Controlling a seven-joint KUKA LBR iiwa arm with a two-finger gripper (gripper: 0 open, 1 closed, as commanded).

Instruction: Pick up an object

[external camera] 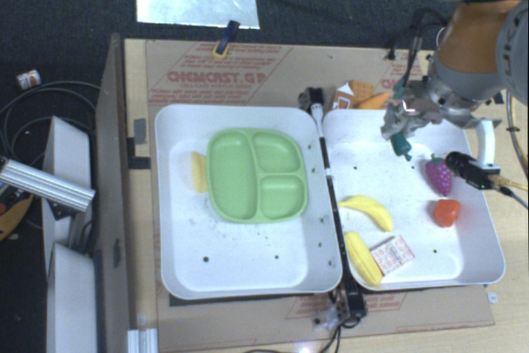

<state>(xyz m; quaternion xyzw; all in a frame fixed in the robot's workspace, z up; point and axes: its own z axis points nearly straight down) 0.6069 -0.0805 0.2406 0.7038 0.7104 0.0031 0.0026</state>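
Note:
In the right bin (475, 273) lie a yellow banana (369, 211), a second yellow fruit (361, 259) by the front left corner, a small pink-and-white packet (392, 253), a red tomato (446, 212) and a purple bunch of grapes (439, 175). My gripper (401, 145) hangs over the bin's back part, left of the grapes and apart from them, with its teal tips pointing down at bare bin floor. I see no object in it.
The left bin (178, 260) holds a green divided plate (254, 175) and a pale yellow piece (198, 172) beside it. An orange item (374, 101) and a small box lie behind the right bin. A black part (467, 169) of the arm juts over the grapes.

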